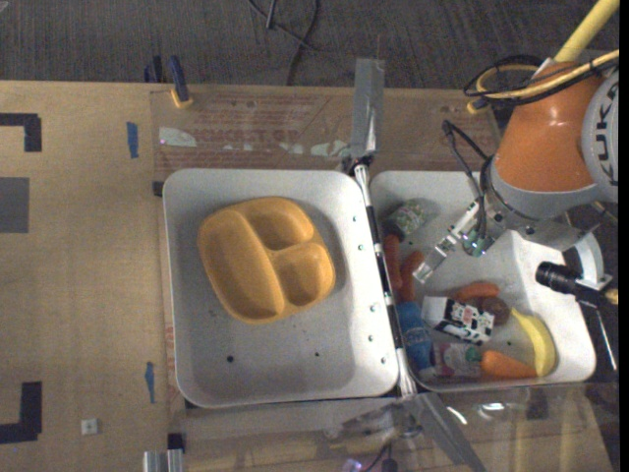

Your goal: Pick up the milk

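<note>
Milk (466, 320), a small carton with a black-and-white printed face, lies on its side near the front of the right bin (570, 357), tilted a little and resting among other play-food pieces. A brown-red piece (479, 290) touches it on the far side, a yellow banana (537, 340) lies just beside it toward the right, and an orange carrot (508, 365) sits in front of it along the bin's near wall. To its left, against the wall shared with the other bin, lie a blue packet (413, 334) and, farther back, a red-orange sausage-like piece (393, 261). A greenish wrapped item (410, 214) rests near the bin's far left corner.

The jaws (437, 256) hang over the middle of the right bin, pointing down and to the left, above and behind the milk and apart from it. Whether they stand apart or together cannot be told from this slant; nothing shows between them. The grey arm with its orange band (546, 141) comes in from the right above the bin's far corner.

The left bin (187, 362) holds a yellow divided tray (265, 259) with three hollows, lying toward its far side. Both bins sit on the wooden surface (79, 264), which carries black and blue tape marks.
</note>
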Robot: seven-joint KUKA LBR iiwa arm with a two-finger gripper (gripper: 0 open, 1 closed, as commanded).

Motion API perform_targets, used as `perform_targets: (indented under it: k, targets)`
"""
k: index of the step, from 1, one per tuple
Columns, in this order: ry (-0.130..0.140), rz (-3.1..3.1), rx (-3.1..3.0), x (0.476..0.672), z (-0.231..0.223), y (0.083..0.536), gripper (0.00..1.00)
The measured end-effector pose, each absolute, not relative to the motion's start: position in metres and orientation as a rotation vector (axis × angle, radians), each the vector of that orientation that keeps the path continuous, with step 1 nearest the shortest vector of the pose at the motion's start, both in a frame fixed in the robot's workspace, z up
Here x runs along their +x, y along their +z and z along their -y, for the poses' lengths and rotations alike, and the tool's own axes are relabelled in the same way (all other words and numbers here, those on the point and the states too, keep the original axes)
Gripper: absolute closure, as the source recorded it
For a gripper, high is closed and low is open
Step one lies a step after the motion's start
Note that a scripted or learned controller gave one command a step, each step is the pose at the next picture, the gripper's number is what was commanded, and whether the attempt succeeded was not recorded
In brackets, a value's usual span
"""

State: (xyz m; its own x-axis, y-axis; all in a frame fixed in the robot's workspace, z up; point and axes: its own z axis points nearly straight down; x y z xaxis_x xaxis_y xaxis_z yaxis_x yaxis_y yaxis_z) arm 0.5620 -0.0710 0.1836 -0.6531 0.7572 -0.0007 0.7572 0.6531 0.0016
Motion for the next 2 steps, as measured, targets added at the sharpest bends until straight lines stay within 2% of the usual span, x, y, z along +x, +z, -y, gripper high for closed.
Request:
perform_targets:
  k: [1, 2]
  targets:
    - [0.0, -2.91, 1.189, 0.509, 0.087, 0.183, 0.0]
    - [0.012, -2.881, 1.223, 0.492, 0.119, 0.091, 0.0]
